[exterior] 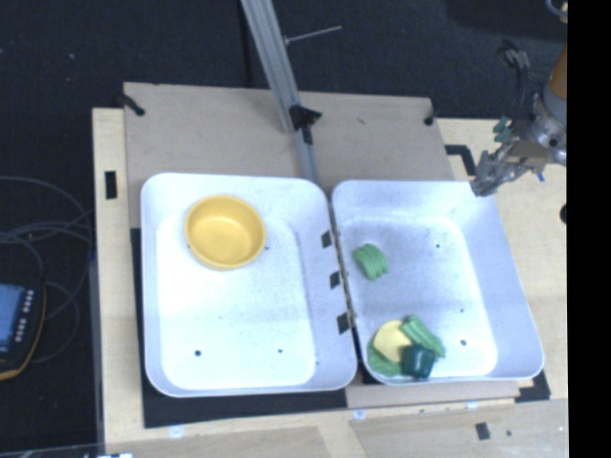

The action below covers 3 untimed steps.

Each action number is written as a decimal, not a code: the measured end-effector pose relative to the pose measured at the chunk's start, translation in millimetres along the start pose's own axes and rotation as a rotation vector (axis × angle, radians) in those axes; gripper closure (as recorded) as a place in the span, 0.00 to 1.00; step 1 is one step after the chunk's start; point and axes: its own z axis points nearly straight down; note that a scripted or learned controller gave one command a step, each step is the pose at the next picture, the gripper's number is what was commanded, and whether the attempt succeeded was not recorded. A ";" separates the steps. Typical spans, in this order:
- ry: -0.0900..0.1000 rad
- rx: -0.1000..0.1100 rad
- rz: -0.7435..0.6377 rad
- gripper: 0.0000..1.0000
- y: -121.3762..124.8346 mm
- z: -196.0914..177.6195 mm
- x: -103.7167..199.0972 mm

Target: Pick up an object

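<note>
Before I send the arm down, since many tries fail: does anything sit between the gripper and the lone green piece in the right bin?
Nothing visible does. The gripper hangs over the right bin's far right corner, and bare white floor lies between it and the green piece. The cluster of pieces sits nearer the front, off that line.

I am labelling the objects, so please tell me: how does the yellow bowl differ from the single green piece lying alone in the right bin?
The yellow bowl is yellow, round and hollow; the lone green piece is green, lumpy and solid-looking. The bowl is clearly larger than the green piece. The bowl sits in the left bin, the green piece in the right bin. Both lie apart from other objects, and the gripper touches neither.
</note>
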 end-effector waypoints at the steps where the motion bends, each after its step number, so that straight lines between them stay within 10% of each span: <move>1: 0.000 0.003 -0.003 1.00 10.8 0.7 51.4; 3: 0.000 0.004 -0.003 1.00 10.8 17.3 154.3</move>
